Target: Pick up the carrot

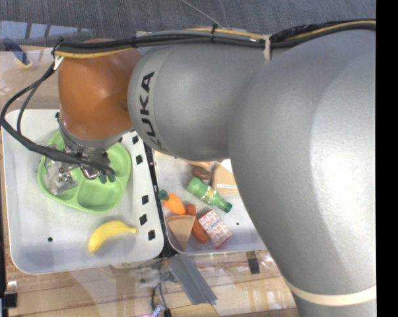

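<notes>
The carrot (173,204), small and orange with a green top, lies at the left side of the right bin (251,242), close to the divider between the bins. My gripper (65,176) hangs over the left bin (27,243), low above the left compartment of a green divided plate (96,193). The gripper is well to the left of the carrot, on the other side of the divider. The orange band and wrist hide the plate's far part.
A yellow banana (111,235) lies in the left bin in front of the plate. Beside the carrot are a green bottle (208,195), a red-and-white box (215,228) and a brown wedge (181,230). The big grey arm covers most of the right bin.
</notes>
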`<state>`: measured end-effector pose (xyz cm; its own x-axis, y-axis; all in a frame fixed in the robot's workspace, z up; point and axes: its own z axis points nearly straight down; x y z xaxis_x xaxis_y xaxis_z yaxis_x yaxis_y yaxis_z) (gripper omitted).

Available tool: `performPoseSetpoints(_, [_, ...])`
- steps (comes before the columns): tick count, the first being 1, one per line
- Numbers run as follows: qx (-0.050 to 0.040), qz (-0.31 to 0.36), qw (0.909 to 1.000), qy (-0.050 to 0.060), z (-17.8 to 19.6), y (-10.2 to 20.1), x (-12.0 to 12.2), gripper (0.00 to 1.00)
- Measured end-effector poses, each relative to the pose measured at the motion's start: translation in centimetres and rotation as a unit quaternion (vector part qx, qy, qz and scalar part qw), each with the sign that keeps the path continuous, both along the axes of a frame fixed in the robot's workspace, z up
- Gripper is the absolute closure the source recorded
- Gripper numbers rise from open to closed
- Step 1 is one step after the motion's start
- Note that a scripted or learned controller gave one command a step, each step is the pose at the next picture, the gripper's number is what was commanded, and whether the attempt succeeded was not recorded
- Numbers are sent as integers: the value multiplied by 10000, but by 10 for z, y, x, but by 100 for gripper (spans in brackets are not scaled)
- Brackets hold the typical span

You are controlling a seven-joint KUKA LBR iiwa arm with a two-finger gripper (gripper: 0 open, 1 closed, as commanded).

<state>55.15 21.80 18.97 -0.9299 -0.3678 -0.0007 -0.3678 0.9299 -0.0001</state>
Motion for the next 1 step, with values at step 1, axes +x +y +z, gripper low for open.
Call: performPoseSetpoints(1, [-3, -297, 9996, -32, 76, -96, -4, 100])
